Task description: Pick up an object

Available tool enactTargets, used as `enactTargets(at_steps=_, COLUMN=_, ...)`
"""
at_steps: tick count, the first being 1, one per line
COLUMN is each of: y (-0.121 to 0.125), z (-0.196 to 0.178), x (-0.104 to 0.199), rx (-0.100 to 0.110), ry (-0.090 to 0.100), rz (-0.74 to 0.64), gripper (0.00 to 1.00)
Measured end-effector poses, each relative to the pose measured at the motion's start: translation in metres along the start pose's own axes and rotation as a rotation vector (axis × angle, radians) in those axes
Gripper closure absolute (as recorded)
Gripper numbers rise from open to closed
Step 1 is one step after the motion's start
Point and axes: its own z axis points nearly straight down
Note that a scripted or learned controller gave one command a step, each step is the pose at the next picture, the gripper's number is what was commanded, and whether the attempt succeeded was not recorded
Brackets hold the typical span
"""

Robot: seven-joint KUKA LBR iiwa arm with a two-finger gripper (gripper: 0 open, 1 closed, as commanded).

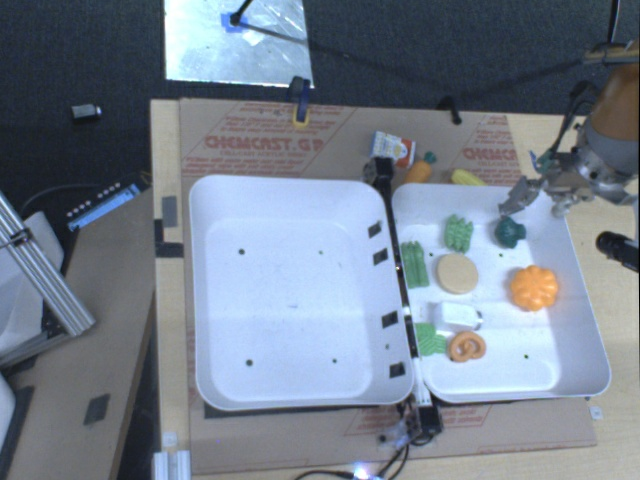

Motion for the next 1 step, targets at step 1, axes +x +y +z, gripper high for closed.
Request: enactTargets(at_steps=1, y=0.0005, z=0.1007, x=0.0729, rx=0.004, ry=0.003, rz=-0.006, gripper=0.0)
